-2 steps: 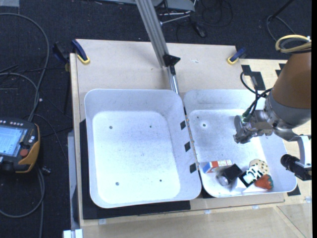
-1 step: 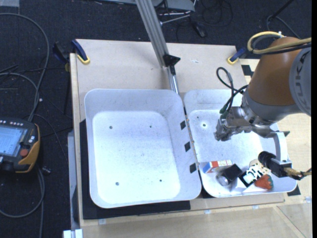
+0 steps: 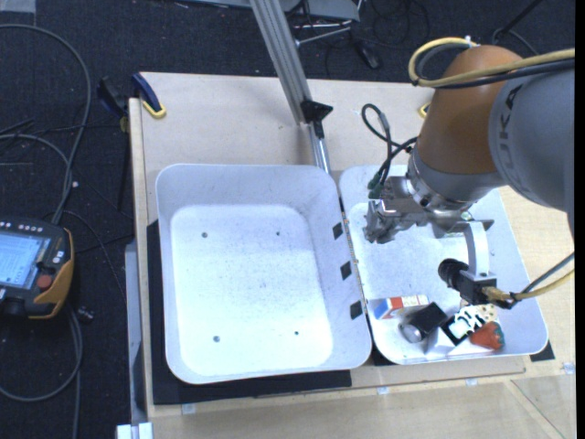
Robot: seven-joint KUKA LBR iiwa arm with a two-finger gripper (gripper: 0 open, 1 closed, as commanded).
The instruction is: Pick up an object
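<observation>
Here, two shallow white bins sit side by side on the pale bench (image 3: pixel 228 117). The left bin (image 3: pixel 164 190) shows a bare, finely speckled white floor. The right bin (image 3: pixel 402 263) holds a small cluster of things gathered in its near corner: a small red, white and blue box (image 3: pixel 398 306) lies flat closest to the wall between the bins, a dark grey object (image 3: pixel 422 323) sits just beside it, then a black-and-white patterned piece (image 3: pixel 468 320), and a red object (image 3: pixel 488 337) touches that piece at the near right rim. The grey and orange arm (image 3: pixel 475 126) reaches in from the right, and its gripper (image 3: pixel 377 225) hangs over the far left part of the right bin, near the dividing wall and well apart from the cluster. Whether the gripper is open or closed cannot be told from this angle.
</observation>
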